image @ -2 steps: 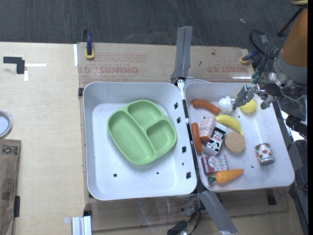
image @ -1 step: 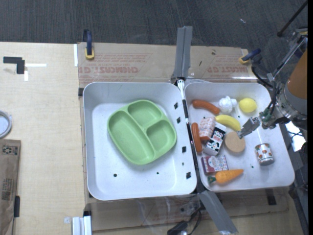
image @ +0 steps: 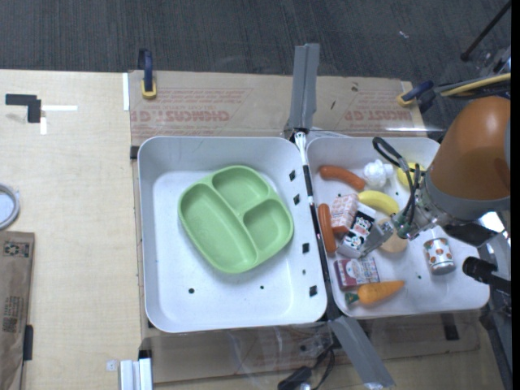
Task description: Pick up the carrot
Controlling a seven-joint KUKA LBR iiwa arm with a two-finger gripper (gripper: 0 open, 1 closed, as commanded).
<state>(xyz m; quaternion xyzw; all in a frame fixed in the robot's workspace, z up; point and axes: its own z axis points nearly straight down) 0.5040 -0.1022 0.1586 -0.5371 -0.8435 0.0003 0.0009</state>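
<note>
Red block lettering runs across the cardboard sheet [image: 203, 104] behind the two bins, upside down from this view; it seems to read "CHEMCAST GP", and it repeats on the stretch behind the right bin. The small packets [image: 355, 236] in the right bin carry print too small to read.

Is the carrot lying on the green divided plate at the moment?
No, the carrot lies in the right bin near its front edge, while the green divided plate sits in the left bin.
</note>
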